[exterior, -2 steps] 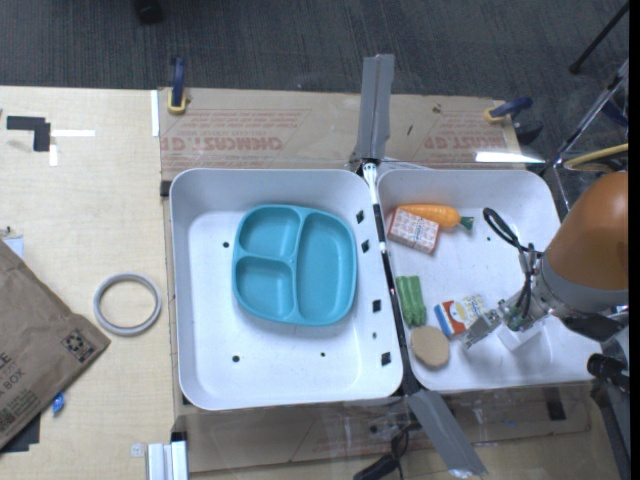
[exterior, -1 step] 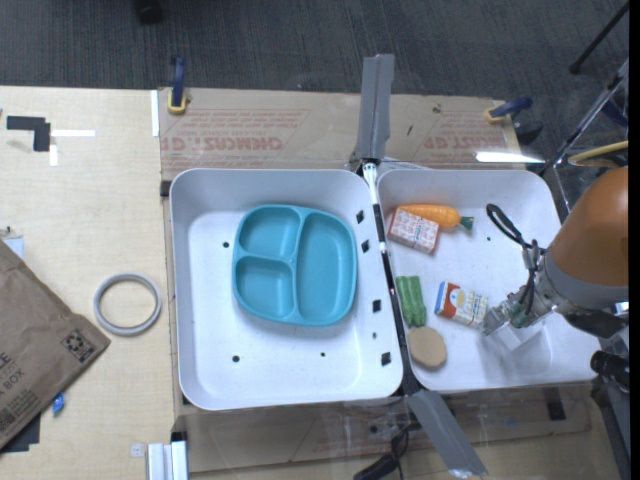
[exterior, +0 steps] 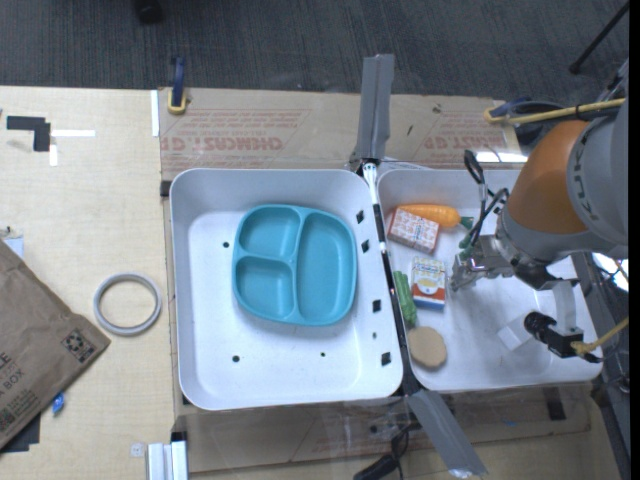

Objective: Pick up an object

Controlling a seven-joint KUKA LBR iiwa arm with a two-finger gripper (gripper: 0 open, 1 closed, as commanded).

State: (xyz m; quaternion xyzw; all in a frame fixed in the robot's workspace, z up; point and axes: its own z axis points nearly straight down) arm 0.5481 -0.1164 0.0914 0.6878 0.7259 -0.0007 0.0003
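My pincer point(exterior: 466, 266): low in the right bin point(exterior: 500, 368), at 9 o'clock from my orange-banded wrist; I cannot tell its state, and I see nothing in it.
Nearest thing: small juice carton point(exterior: 428, 281), just beside my tip at 9 o'clock — my likeliest pick.
Further out: patterned snack box point(exterior: 414, 228) at 11 o'clock, carrot point(exterior: 432, 212) behind it, green strip point(exterior: 403, 298) along the divider, round tan cookie point(exterior: 428, 347) at 7 o'clock.
Left bin point(exterior: 200, 298): teal divided plate point(exterior: 296, 264), well apart.
Doing it well: I'd centre over the carton, straddle its narrow sides, descend straight — nudging it into the green strip could spoil the grip.
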